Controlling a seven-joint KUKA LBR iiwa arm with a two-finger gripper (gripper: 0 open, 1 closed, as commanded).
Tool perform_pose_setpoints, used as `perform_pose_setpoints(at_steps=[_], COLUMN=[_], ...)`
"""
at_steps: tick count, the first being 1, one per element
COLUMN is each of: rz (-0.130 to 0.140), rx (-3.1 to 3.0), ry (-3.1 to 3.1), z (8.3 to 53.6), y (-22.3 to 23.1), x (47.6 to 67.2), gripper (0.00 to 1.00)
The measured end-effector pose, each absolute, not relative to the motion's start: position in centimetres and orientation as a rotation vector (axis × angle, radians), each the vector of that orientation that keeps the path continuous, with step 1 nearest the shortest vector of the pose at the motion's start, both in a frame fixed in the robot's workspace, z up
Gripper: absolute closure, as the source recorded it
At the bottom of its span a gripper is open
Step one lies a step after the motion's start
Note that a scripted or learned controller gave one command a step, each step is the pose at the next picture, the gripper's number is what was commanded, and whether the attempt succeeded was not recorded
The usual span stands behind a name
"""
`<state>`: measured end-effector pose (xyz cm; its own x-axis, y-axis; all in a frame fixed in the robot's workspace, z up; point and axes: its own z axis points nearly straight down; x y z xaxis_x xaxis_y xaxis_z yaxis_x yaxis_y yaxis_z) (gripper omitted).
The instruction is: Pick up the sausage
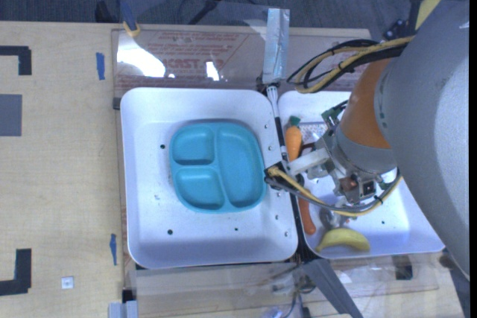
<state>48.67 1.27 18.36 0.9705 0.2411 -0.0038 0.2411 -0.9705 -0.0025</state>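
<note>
The banana (343,240) lies at the near edge of the right bin (395,223). Just beside it, against the left wall, the sausage (308,217) is seen. Above both, the end effector (344,194) is positioned; its state cannot be told. Farther back, a carrot (294,140) is found. A wrong item could be gripped because of crowding.

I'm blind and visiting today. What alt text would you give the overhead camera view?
A grey robot arm with an orange band reaches from the right into the right white bin, above a carrot, a thin reddish sausage and a banana. The left white bin holds a blue divided plate.
</note>
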Motion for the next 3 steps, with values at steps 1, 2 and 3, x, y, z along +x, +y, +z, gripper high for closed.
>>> perform_pose_setpoints(at_steps=[1,2,3], rz=[0.006,0.0,0.003], rx=[-3.124,-3.125,-3.1], ry=[-0.319,-0.314,-0.496], z=[19.5,18.4,16.2], y=[-2.9,2.1,10.2], x=[56.4,58.3,56.7], gripper=[0.0,0.0,0.0])
